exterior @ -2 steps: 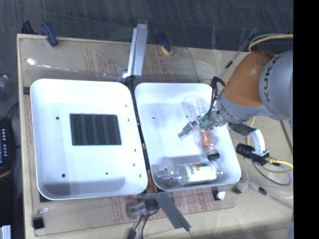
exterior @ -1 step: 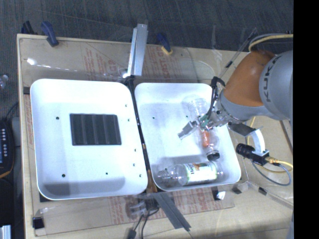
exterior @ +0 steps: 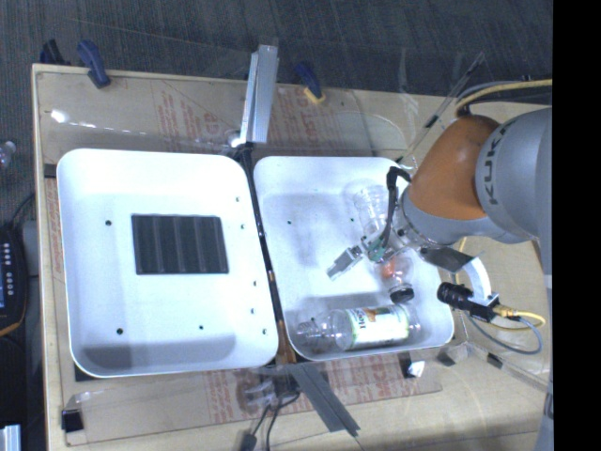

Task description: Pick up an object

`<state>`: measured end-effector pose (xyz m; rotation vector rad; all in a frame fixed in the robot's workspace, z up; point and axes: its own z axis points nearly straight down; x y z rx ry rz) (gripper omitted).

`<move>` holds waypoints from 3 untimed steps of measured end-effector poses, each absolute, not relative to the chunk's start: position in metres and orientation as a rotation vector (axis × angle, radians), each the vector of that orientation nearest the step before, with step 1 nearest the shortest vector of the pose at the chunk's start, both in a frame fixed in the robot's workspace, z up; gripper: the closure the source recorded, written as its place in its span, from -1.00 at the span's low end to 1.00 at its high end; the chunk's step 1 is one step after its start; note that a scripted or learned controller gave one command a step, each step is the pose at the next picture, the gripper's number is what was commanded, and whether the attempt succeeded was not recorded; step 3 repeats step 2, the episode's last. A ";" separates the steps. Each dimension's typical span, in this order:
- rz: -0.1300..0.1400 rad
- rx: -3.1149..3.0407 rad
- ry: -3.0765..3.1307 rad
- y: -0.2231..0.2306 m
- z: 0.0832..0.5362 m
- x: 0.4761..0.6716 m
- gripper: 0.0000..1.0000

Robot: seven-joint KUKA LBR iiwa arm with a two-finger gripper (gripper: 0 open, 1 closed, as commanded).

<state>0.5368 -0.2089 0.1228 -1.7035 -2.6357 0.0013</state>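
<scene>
Clear plastic was what mattered most: a transparent bottle with a white-and-green label [exterior: 362, 327] lay on its side along the near wall of the right-hand shallow white bin [exterior: 282, 195], its long axis running nearly left to right, cap end toward the divider between the two bins and base toward the bin's right corner. The grey arm with the orange band [exterior: 451, 181] reached in from the right, and its two-finger gripper [exterior: 362, 252] hung over the middle of that bin, farther from the viewer than the bottle and a little to its upper side in the frame, so the bottle lay below it in the picture, near but apart. Whether the gripper was parted or closed could not be told, and nothing could be seen held in it. A second clear, rounded plastic item [exterior: 368, 200] lay just beyond the gripper toward the bin's far wall, and a small orange-tinted object [exterior: 394, 269] sat just beside the gripper on its right. The left-hand white bin [exterior: 94, 280] showed a dark ribbed rectangular panel [exterior: 179, 244] at its centre. Judging from this layout, a grasp on the bottle would call for closing across its short width, not along its length.
</scene>
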 end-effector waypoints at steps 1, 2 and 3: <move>0.001 -1.714 -2.632 -0.211 0.177 0.550 -1.00; 0.001 -1.582 -2.711 -0.210 0.130 0.509 -1.00; 0.001 -1.582 -2.711 -0.210 0.130 0.509 -1.00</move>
